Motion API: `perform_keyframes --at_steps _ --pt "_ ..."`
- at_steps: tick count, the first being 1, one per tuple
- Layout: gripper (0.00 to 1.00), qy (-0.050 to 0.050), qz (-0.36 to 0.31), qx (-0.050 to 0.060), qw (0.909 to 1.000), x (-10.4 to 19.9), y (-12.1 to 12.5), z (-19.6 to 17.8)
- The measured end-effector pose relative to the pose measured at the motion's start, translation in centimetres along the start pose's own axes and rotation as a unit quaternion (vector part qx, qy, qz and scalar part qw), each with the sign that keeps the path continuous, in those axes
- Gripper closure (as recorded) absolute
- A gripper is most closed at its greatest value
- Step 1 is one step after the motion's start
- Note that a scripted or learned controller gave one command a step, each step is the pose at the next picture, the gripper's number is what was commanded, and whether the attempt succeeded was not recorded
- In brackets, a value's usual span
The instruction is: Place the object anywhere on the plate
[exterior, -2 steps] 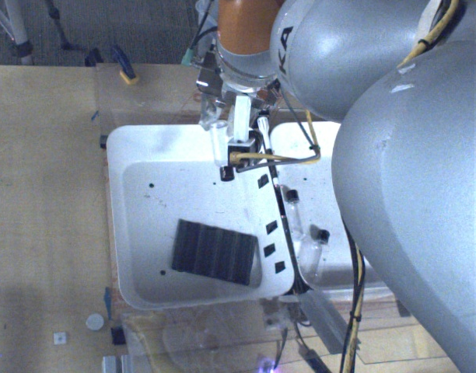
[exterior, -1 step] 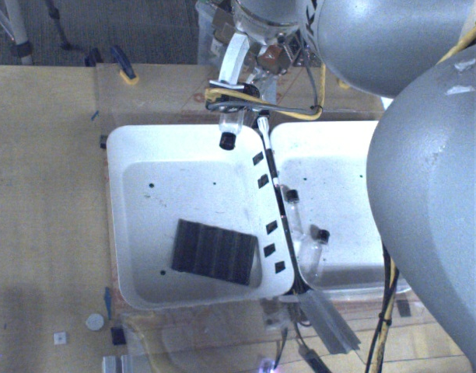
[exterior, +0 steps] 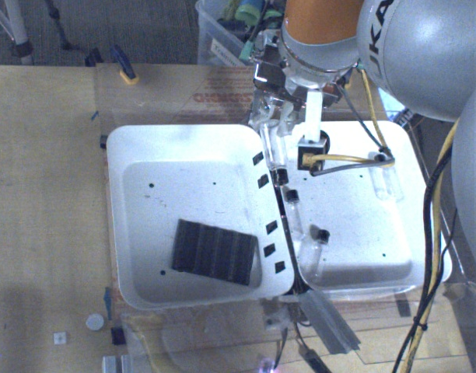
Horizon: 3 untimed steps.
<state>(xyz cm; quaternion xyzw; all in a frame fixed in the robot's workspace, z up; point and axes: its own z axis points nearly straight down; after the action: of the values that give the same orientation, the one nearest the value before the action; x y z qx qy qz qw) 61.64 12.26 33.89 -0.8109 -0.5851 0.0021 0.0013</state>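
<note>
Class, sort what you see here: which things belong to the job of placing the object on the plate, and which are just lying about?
Belonging to the job:
- dark ribbed rectangular plate in the left white bin
- two-finger gripper

Lying about:
- clear plastic tub of oddments
- blue clamp
- small round grey disc
- right white bin

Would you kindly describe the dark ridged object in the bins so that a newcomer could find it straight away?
Start from the two white bins side by side and take the left bin, the one farther from the arm. Near its front edge, towards the wall shared with the right bin, lies the dark slab, flat and slightly skewed. It is the bin's one large dark rectangle, ribbed with parallel grooves.
</note>
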Motion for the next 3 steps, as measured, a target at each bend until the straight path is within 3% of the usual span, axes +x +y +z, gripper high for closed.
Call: perform_keyframes --at_steps 1,2,3 --pt "1.0 0.0 0.119 0.0 0.9929 2.1 -14.8 20.1" --pt "1.0 0.002 0.312 -0.002 0.9502 7.1 -10.4 14.5" --pt "1.0 0.001 0.088 -0.002 0.9961 9.1 -5.0 11.2"
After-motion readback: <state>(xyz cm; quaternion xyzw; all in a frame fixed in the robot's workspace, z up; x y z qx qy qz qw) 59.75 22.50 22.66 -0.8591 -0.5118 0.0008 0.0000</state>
